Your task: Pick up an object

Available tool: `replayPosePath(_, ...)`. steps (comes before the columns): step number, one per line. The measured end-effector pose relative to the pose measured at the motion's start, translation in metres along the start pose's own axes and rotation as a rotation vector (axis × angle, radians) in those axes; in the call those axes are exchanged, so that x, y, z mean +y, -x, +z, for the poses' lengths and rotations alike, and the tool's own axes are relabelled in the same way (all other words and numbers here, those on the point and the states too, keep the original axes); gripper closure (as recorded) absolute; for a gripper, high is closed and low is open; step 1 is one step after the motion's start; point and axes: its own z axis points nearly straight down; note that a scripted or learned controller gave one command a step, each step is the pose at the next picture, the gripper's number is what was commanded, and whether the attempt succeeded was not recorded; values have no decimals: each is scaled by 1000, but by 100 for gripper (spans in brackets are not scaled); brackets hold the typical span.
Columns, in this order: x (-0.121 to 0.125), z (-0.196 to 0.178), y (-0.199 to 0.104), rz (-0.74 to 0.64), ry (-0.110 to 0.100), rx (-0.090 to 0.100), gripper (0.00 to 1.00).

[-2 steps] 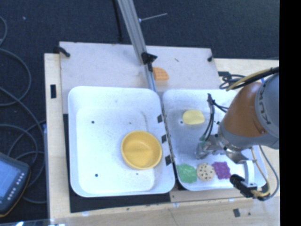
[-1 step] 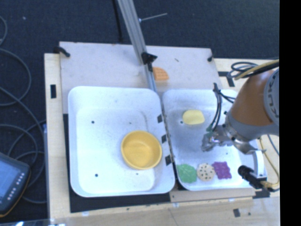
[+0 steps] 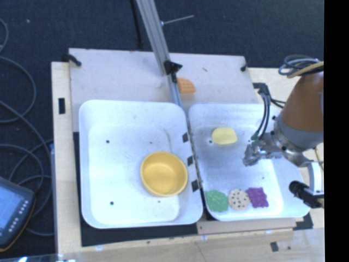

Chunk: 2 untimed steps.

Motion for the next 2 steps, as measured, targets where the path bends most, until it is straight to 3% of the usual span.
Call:
replayPosePath(1, 2, -46, 1, -1, 0, 0, 100)
replayPosePath(2, -8, -37, -51, -3, -6, 3, 100)
